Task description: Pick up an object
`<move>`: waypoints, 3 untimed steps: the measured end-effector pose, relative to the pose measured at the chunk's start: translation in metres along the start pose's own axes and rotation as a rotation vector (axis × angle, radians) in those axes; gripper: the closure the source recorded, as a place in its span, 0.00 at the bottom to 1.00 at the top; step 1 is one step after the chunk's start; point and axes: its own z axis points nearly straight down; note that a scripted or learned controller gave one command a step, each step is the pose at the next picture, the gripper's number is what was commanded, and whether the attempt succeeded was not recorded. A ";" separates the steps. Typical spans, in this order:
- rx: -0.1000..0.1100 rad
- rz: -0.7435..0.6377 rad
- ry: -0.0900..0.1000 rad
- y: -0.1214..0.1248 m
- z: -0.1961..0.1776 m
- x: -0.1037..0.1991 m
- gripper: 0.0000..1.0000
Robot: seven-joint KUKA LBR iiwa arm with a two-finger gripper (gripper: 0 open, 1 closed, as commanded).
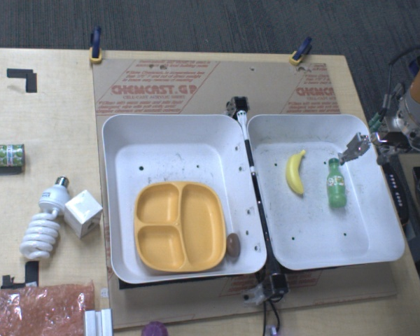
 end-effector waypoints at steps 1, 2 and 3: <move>0.000 -0.002 0.006 -0.021 0.132 -0.022 0.00; -0.002 0.001 0.001 -0.020 0.122 -0.025 1.00; -0.001 0.000 0.000 -0.043 0.039 0.048 1.00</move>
